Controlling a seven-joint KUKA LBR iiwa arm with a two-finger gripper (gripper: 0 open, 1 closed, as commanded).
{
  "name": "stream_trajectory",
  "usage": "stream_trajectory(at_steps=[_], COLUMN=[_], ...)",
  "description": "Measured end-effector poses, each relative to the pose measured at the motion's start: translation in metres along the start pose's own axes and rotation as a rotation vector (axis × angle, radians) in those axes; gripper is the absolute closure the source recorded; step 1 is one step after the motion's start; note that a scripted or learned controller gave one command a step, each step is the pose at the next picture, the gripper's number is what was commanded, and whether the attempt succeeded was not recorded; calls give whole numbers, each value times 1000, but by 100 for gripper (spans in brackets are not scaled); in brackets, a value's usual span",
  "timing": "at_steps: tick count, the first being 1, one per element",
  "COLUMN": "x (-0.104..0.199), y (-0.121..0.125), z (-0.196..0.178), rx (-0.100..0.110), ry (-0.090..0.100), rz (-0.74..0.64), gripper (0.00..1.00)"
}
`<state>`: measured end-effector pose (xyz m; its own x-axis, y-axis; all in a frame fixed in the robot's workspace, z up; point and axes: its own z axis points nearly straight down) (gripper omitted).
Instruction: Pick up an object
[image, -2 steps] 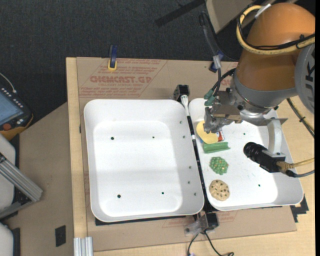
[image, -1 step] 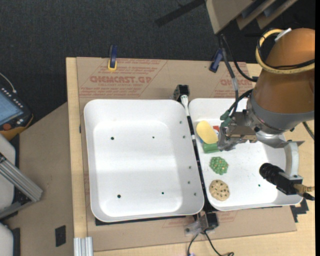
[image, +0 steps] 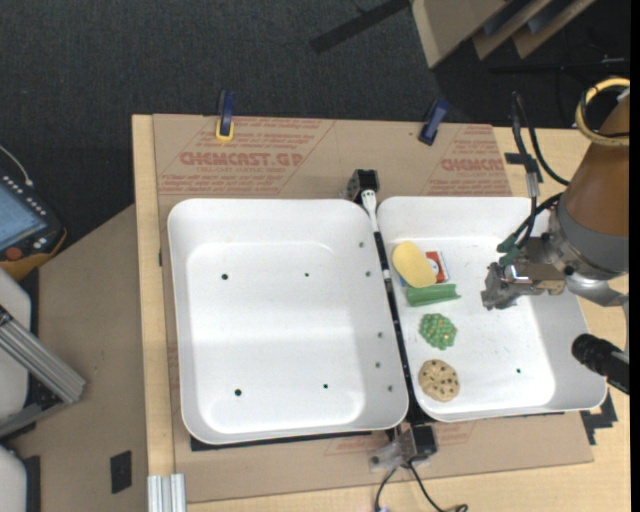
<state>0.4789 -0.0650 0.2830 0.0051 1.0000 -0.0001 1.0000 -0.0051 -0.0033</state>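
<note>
The right bin (image: 500, 395) holds several small objects along its left side. A yellow lemon-like object (image: 411, 262) lies partly over a red and white packet (image: 435, 265). Just below them is a green bean-like strip (image: 432, 294), then a green broccoli-like piece (image: 437, 329), then a round cookie (image: 439, 379). My gripper (image: 497, 292) hangs over the right half of this bin, to the right of the green strip and apart from every object. I see nothing between its fingers.
The left bin (image: 200, 240) sits beside the right one, with a black clamp (image: 362, 185) at the top of the shared rims and another (image: 418, 440) at the bottom. Cardboard (image: 300, 145) underlies both bins. The arm (image: 600, 200) enters from the right.
</note>
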Motion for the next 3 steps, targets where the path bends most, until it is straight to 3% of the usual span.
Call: stream_trajectory(at_steps=[1, 2, 3], x=[80, 118, 150], y=[69, 24, -1], z=[24, -31, -55], rx=[-8, -3, -6], ry=[0, -1, 1], rz=[-13, -5, -8], gripper=[100, 100, 100])
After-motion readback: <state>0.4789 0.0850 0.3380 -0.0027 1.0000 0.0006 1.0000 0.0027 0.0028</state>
